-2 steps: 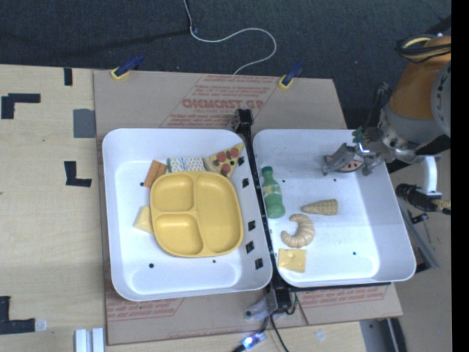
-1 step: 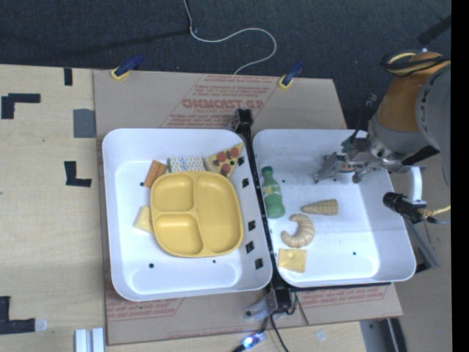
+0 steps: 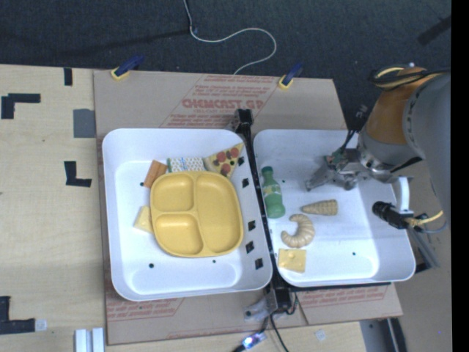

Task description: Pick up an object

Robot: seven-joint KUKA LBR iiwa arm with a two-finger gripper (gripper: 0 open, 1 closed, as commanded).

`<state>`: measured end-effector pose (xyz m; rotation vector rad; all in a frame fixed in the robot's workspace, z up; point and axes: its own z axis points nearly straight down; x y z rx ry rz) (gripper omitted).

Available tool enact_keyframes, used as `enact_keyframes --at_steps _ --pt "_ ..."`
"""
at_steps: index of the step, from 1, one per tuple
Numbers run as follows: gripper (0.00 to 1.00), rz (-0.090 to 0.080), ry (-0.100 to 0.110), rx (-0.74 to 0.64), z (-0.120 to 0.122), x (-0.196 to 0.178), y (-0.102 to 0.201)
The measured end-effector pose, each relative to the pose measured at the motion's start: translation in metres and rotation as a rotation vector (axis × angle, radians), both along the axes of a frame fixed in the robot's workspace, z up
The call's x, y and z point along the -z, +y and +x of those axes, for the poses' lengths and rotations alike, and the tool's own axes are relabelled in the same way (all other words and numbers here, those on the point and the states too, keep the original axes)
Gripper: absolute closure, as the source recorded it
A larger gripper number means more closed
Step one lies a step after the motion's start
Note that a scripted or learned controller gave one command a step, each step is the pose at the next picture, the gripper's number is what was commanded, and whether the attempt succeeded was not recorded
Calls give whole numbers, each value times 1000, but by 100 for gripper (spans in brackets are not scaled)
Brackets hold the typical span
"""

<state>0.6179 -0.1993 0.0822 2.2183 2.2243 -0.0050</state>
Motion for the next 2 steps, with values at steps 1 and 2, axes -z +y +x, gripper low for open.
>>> enact_keyframes --at_steps 1,2 --pt "100 0 -3 -1 1 -13 1" --pt "100 1 -7 1 6 -77 1"
